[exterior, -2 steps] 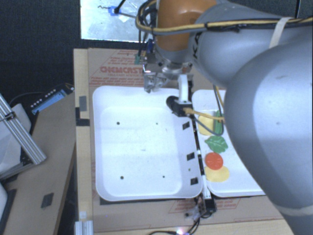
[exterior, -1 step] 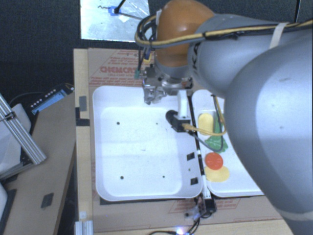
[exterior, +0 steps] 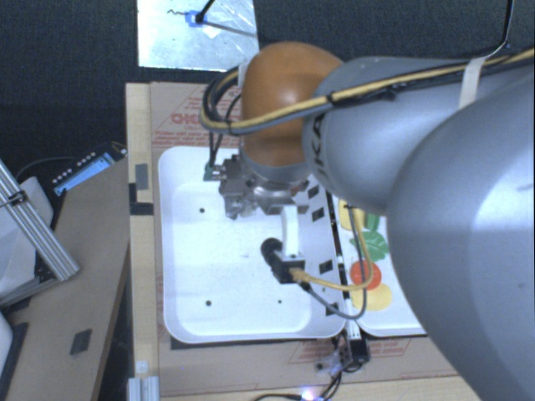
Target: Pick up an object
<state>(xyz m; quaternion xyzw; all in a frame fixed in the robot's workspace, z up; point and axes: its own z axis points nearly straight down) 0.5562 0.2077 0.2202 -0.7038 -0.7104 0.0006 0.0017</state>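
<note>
My gripper (exterior: 237, 200) hangs below the orange wrist band (exterior: 280, 98) over the far middle of the left white bin (exterior: 201, 307). Seen from above, the wrist covers its fingertips. I see no thing under or beside it on the bin floor. In the right bin (exterior: 393, 322), close to the divider, lie a green thing (exterior: 373, 245), a red round thing (exterior: 361, 274) and a yellow thing (exterior: 379, 297). The arm hides part of each.
The big grey arm (exterior: 435, 165) covers most of the right bin. A silvery sheet (exterior: 196, 19) lies beyond the bins. A metal rail (exterior: 33, 232) and a small dark device (exterior: 84, 170) sit on the bench at left.
</note>
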